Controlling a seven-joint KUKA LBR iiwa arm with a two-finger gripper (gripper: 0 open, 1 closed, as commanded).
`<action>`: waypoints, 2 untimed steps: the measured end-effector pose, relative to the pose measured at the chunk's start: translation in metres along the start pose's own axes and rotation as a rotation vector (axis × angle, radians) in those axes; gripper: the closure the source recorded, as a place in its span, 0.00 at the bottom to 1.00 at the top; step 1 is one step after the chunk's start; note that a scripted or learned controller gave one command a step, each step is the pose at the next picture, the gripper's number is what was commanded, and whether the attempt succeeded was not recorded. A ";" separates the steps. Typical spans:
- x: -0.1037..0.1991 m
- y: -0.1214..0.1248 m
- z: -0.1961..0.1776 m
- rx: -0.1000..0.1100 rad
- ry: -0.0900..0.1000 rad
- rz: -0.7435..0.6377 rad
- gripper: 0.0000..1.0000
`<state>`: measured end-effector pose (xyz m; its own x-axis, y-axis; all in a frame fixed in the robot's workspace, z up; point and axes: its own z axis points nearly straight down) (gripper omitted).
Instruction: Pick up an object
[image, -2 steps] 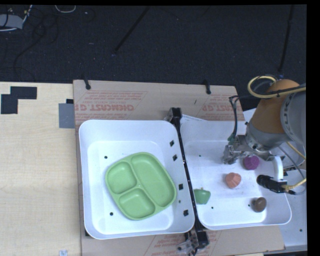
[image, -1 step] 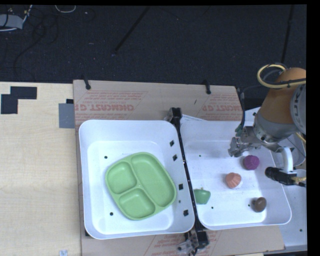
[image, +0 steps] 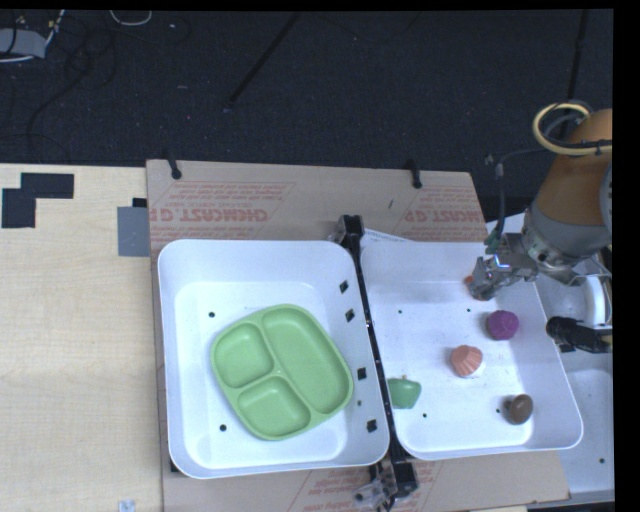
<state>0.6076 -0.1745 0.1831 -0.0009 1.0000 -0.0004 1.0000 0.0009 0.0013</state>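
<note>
My gripper (image: 484, 279), whose state I cannot tell, hovers above the purple ball (image: 502, 324); orange shell (image: 465, 360) and brown nut (image: 517, 408) lie beyond.

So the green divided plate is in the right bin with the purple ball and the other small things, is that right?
Not quite. In the camera view the green divided plate lies in the left bin, alone. The purple ball and the other small things are in the right bin, as you said.

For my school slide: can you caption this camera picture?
Robot gripper hovers over the right bin above a purple ball; a green tray fills the left bin.
</note>
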 end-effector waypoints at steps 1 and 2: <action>0.001 0.003 -0.043 0.000 0.000 -0.001 1.00; 0.051 0.002 -0.033 0.005 0.002 -0.001 1.00</action>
<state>0.6091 -0.1232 0.2164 -0.0021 1.0000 0.0013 1.0000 0.0021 -0.0042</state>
